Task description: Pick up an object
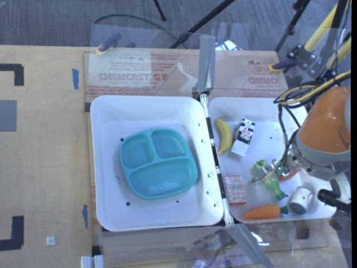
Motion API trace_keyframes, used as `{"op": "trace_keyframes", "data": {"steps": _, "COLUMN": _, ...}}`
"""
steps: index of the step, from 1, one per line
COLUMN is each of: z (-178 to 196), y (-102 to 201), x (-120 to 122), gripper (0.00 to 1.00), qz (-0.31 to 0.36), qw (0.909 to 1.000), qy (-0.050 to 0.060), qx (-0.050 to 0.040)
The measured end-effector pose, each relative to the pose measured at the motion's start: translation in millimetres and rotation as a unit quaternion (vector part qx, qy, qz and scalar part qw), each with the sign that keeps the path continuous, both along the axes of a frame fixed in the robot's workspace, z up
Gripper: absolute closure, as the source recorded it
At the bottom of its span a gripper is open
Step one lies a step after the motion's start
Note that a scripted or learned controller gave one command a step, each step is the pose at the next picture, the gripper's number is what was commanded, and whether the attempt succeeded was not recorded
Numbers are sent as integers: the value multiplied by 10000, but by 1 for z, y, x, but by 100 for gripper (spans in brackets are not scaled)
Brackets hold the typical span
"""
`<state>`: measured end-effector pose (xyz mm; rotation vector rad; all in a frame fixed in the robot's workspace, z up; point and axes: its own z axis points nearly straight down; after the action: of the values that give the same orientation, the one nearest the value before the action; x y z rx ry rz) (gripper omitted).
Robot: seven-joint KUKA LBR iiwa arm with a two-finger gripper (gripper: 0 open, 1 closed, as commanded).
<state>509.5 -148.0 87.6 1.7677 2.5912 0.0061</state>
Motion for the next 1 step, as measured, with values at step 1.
{"op": "trace_keyframes", "data": {"steps": 1, "z": 4, "y": -61, "x": 17, "gripper": 0, "qz": 470, "qw": 9988, "qy": 16, "qx": 103}}
